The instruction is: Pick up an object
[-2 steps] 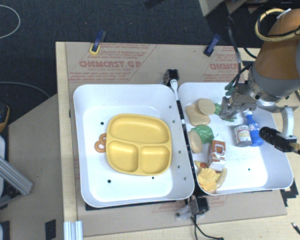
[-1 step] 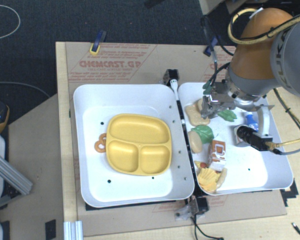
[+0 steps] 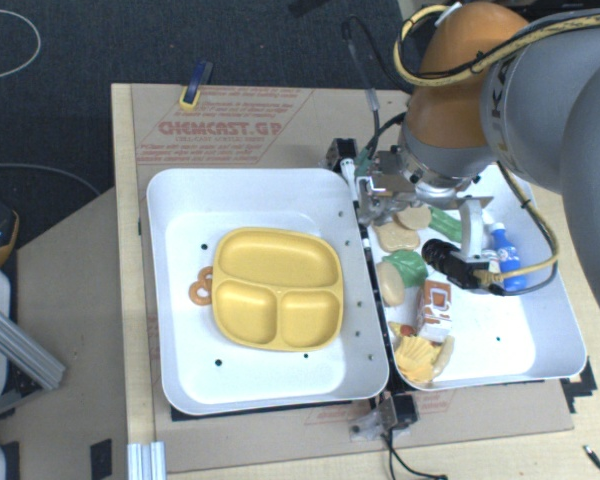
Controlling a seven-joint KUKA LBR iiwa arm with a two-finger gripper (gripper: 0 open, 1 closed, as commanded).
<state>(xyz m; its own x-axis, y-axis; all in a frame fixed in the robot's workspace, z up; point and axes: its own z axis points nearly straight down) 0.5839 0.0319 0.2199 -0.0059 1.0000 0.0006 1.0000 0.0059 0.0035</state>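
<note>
The grey arm [image 3: 540,78], orange-banded, reached in from the right over the right bin [image 3: 540,353] on the worktop [image 3: 230,128]; whether its gripper [image 3: 405,193] was spread or pressed together could not be told. The left bin [image 3: 170,298] held a yellow divided tray [image 3: 277,288] beside an orange ring [image 3: 200,288]. Below the gripper, by the bins' shared wall, lay small objects: a green piece [image 3: 408,265], a blue bottle [image 3: 502,253], a beige oval [image 3: 392,286].

Yellow tray [image 3: 276,288] smooth matt plastic; white bins [image 3: 170,268] glossy plastic; bench [image 3: 130,168] bare cardboard.
</note>
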